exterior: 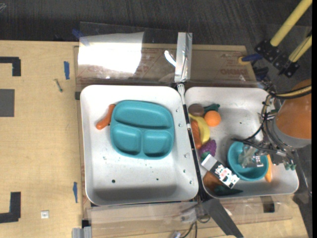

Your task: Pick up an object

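Two shallow white bins are seen from above, side by side on a pale wooden bench [34, 148]. No brand name or readable writing can be made out on anything; the only printed surface is a small white box [227, 176] with black and red marks too small to be read, lying tilted near the front of the right bin [237, 100].

The left bin [99, 182] is smooth plastic with rounded corners. A teal divided plate [142, 128] is laid in it, rounded in outline, with one wide compartment at the back and two smaller ones in front. An orange carrot-shaped toy [104, 119] is seen touching the plate's left edge.

Along the left wall of the right bin a cluster of toy food is piled: an orange ball [212, 118], a yellow banana-like piece [199, 123], a brown rounded piece [195, 108] and a purple bumpy piece [208, 148]. A round teal bowl [237, 165], glossy and smooth, is set toward the front right of this bin, just beside the white box.

The gripper [250, 157], of grey metal with black cables, is lowered into the bowl's hollow. Whether its jaws are released or clenched cannot be told. The arm's orange band [297, 118] is seen at the right.
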{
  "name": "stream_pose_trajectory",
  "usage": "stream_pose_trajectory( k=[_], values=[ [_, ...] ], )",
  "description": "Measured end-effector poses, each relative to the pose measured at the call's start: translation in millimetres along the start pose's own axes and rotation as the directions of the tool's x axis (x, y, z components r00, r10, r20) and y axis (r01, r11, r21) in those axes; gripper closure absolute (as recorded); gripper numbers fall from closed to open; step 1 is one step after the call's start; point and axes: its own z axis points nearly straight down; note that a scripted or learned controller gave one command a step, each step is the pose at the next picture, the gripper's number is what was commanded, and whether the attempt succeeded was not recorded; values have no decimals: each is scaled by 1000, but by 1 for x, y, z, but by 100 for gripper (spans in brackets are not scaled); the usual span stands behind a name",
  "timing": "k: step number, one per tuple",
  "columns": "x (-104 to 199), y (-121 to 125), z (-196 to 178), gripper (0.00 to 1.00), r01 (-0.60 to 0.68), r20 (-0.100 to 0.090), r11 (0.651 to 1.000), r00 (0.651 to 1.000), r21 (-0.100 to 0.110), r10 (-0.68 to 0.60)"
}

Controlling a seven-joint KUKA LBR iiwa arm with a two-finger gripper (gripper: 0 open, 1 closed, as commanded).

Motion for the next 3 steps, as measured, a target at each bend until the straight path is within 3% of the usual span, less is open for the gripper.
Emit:
stream_pose_trajectory(
  k=[1,2,3],
  values=[
    [-48,-21,-113,100,61,-20,998,998,-8,-62],
    [-103,59,-65,100,-14,-30,1000,999,-14,13],
    [-104,56,-67,0,-18,-26,1000,999,-11,18]
  ],
)
